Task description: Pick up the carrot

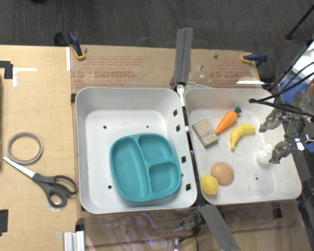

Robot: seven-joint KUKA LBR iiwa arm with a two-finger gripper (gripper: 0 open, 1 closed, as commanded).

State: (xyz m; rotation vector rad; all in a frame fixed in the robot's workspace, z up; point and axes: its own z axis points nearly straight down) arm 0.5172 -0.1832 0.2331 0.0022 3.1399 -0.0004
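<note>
Camera view | gripper over right bin's right side, fingers spread, nothing between them | carrot: orange, green stub, slanted, upper middle of that bin, just beside banana, well left of gripper

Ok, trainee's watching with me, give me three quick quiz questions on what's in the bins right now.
1. True or false: the carrot lies in the bin with the teal tray.
2. Which item lies right beside the carrot? A) banana B) lemon C) scissors
3. Fill in: the gripper is over the right bin's ___ side.

Key: 1 false; 2 A; 3 right.
</note>
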